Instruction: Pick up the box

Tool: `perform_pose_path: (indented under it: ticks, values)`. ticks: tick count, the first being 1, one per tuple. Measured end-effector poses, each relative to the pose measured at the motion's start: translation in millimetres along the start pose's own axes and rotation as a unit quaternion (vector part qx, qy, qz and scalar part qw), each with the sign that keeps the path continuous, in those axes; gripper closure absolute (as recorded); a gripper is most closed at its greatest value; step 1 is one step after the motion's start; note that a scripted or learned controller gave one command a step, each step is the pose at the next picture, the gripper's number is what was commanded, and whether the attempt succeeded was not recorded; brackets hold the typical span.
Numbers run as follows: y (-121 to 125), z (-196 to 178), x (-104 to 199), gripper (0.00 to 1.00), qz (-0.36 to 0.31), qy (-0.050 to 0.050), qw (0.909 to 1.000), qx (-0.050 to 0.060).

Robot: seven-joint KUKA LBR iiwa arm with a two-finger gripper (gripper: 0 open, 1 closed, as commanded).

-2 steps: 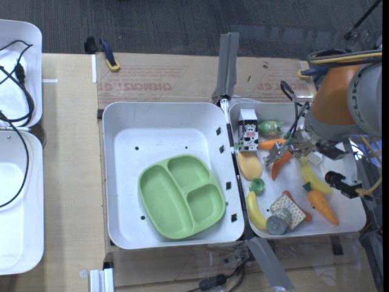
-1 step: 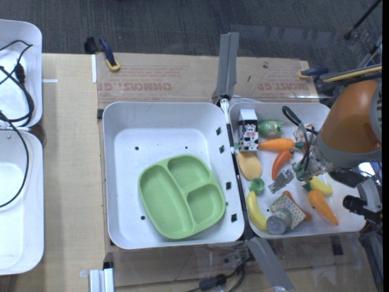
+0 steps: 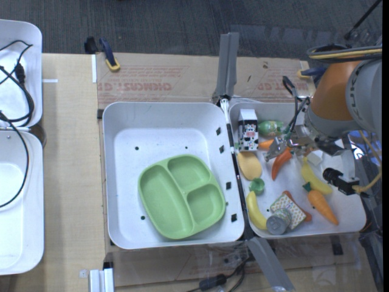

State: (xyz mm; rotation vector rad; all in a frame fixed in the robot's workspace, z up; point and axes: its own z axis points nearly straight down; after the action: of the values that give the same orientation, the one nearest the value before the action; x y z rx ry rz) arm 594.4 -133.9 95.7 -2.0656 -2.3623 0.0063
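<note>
- The box point(image 3: 247, 129), a small white carton with dark print on its side, stands upright in the upper left corner of the right bin point(image 3: 358, 215), close against the wall shared with the left bin point(image 3: 115, 163).
- The gripper point(image 3: 284, 146) sits low over the right bin, just right of the box and apart from it, amid the toy food; nothing of the box is between its fingers.
- Whether the claw is apart or together, I cannot tell: it is small, dark and mixed up with the items under it.
- An orange chilli-like piece point(image 3: 278, 162) lies right below the gripper, and a green item point(image 3: 270, 127) lies just right of the box.
- A pale yellow piece point(image 3: 248, 165) lies just under the box, near the left wall of the bin.
- Lower in the same bin are a banana point(image 3: 255, 212), a carrot point(image 3: 321, 204), a grey can point(image 3: 277, 224) and a patterned packet point(image 3: 290, 208).
- The left bin holds a green divided plate point(image 3: 181, 196), lying flat in its lower middle.
- The arm point(image 3: 346, 96), grey with an orange band, reaches in from the right of the frame.
</note>
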Motion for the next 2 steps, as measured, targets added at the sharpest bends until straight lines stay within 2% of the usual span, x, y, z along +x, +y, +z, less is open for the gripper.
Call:
perform_pose_path:
  ticks: [1,2]
  values:
    - [-87,-46,-2,0.00,-0.040,0.001,0.9992,0.000]
    - [-101,8,41,0.00,-0.225,0.001,0.9744,0.000]
